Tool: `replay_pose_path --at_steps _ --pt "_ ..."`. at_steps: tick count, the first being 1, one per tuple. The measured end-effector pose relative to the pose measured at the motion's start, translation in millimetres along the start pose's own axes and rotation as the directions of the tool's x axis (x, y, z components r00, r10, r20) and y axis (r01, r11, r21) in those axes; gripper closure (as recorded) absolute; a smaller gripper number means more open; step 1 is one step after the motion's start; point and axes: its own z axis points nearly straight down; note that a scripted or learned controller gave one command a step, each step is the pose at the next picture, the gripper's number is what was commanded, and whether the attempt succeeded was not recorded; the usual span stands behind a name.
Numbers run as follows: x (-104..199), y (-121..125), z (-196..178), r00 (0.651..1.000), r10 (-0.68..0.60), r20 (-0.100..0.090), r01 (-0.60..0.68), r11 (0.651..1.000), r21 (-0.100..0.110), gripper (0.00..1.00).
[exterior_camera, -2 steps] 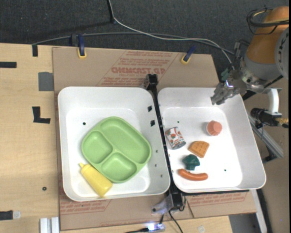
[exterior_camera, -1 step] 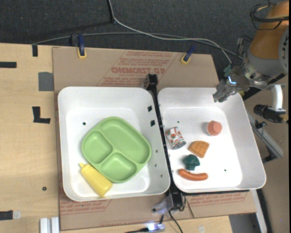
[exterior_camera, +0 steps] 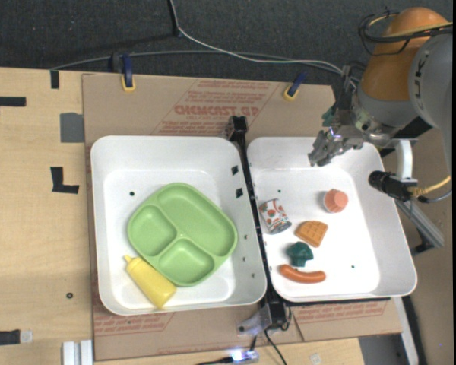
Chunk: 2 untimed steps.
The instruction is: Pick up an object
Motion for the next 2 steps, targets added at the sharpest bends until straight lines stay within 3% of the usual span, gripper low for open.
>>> replay_pose_path --at_steps 2 --pt "97 -22 13 1.000 0.000 0.000 0.000 1.000 0.001 1.00"
